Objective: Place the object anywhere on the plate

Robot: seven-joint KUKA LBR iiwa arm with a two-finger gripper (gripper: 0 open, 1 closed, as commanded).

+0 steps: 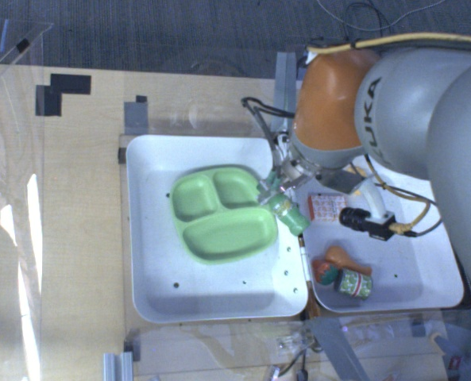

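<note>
A light green divided plate (223, 213) lies in the left white bin (152, 236), with two small sections at the back and one large one in front. My gripper (276, 182) hangs over the plate's right rim, near the wall between the two bins. It is shut on a small green bottle-like object (289, 215), gripping its upper end. The object slants down to the right, with its lower end over the gap between plate and bin wall. The arm's orange band (330, 101) and grey body cover much of the right bin (426, 284).
In the right bin lie a white packet with red print (326, 206), an orange-brown piece (340, 256), a small red and green item (324, 272) and a green-and-white can (354, 284). A black plug with a yellow cable (368, 221) hangs from the arm.
</note>
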